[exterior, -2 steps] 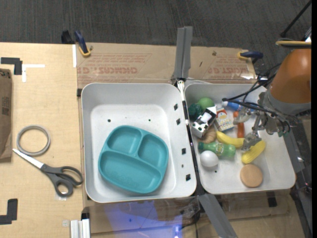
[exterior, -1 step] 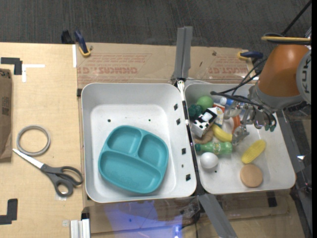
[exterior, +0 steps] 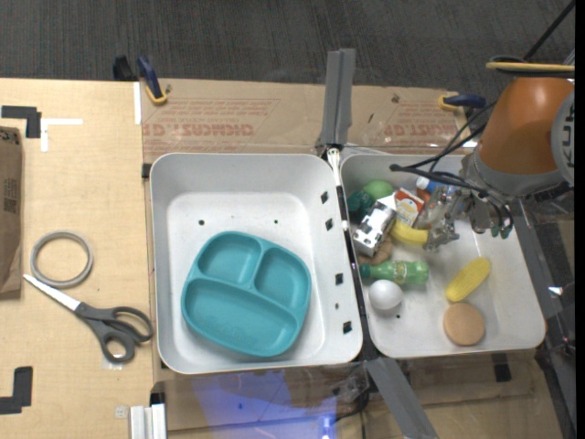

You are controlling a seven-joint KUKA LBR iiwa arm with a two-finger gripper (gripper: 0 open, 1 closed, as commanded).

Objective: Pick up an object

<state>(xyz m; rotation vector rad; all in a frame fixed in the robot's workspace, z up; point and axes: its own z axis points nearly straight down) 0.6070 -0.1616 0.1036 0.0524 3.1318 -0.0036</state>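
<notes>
my tool [exterior: 445, 230] hangs right of centre by the banana [exterior: 410, 235]; grip state i cannot tell, and the crowded pile could deflect it.

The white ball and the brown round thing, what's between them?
In the camera view, only bare white bin floor lies between the white ball and the brown round thing. The yellow corn sits just above that gap.

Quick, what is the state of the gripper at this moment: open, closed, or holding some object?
Gripper: over the right bin, beside the banana; open or closed cannot be told, and no object is seen held.
</notes>
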